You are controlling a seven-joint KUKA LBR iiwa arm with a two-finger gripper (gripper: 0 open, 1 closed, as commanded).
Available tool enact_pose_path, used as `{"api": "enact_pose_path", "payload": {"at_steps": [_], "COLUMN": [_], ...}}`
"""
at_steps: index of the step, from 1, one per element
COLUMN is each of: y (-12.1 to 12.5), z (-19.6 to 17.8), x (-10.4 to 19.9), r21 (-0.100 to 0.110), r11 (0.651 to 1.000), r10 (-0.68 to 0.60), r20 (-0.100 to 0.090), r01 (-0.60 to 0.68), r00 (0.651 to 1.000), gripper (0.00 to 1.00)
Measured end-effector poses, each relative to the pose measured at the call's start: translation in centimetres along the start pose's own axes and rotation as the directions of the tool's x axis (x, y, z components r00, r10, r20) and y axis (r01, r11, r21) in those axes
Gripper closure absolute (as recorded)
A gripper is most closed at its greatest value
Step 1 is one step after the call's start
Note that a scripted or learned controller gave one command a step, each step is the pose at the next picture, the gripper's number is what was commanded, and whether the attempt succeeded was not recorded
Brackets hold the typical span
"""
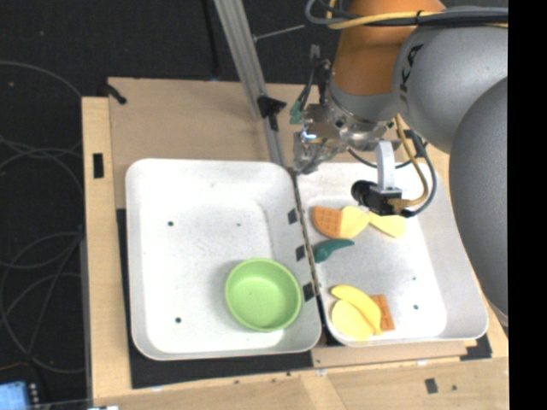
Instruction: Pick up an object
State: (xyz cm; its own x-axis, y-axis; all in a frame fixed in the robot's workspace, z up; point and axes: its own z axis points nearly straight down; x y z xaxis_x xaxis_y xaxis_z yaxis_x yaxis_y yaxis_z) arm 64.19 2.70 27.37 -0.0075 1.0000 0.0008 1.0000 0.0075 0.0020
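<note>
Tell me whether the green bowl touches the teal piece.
Apart. The camera view shows the green bowl in the left bin, while the teal piece lies in the right bin, with the bin rims between them.

One fixed camera looked down at a slant on the tabletop (192,118) and both bins (171,195), arm (453,67) entering from the right
</note>
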Motion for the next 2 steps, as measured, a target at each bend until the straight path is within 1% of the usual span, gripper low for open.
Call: {"api": "enact_pose_path", "payload": {"at_steps": [1, 2], "y": [1.47, 1.43], "z": [0.12, 0.11], "x": [5.53, 5.09], "r21": [0.000, 0.002], "r11": [1.000, 1.000], "r10": [-0.001, 0.004], "r20": [0.000, 0.003], "r01": [0.001, -0.004], "r00": [1.000, 1.000], "gripper": [1.00, 0.00]}}
